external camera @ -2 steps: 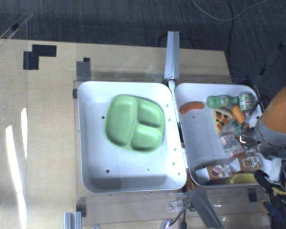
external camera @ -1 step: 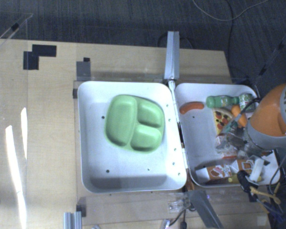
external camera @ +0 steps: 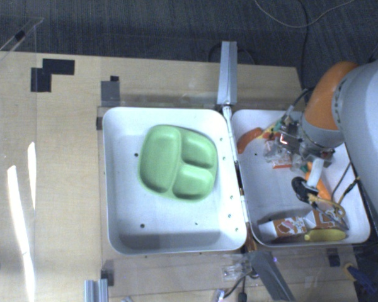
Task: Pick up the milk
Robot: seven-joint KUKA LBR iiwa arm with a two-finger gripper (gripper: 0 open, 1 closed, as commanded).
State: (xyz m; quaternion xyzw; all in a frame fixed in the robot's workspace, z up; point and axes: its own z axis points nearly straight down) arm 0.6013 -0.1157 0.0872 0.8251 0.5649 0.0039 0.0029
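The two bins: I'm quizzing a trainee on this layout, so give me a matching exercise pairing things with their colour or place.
Things:
1. Divided plate
2. Banana
3. Arm's wrist band
4. Carton

Descriptions:
A. Orange, above the right bin
B. Green, in the left bin
C. Brown and white, lying at the right bin's near wall
D. Yellow, in the right bin's near corner

Pairs: 1-B, 2-D, 3-A, 4-C

Pale wooden bench (external camera: 57, 168) against dark carpeted floor (external camera: 145, 11).
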